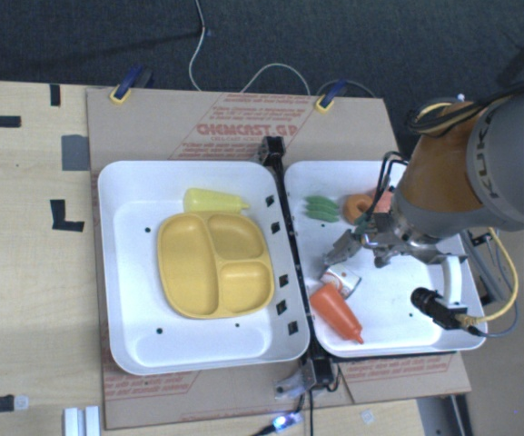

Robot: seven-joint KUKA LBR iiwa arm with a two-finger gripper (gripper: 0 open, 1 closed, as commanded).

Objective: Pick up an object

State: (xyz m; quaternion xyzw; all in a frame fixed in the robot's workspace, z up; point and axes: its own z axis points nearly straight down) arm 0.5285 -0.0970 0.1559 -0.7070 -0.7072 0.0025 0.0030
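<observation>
arm (479, 166) cropped right, orange object (361, 205) half hidden

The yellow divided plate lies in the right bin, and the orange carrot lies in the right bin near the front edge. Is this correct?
Not quite. The camera view shows the yellow divided plate in the left bin, not the right one. The orange carrot does lie in the right bin near the front edge.

The arm (479, 166) was a thick grey cylinder bearing dark lettering, with a broad orange band (434, 171) just above the wrist. Yellow cable looped over the top of the orange band, and another yellow cable curved away below it. Beneath the band sat a grey metal wrist assembly, with a black cylindrical fitting (432, 307) beside it.
</observation>
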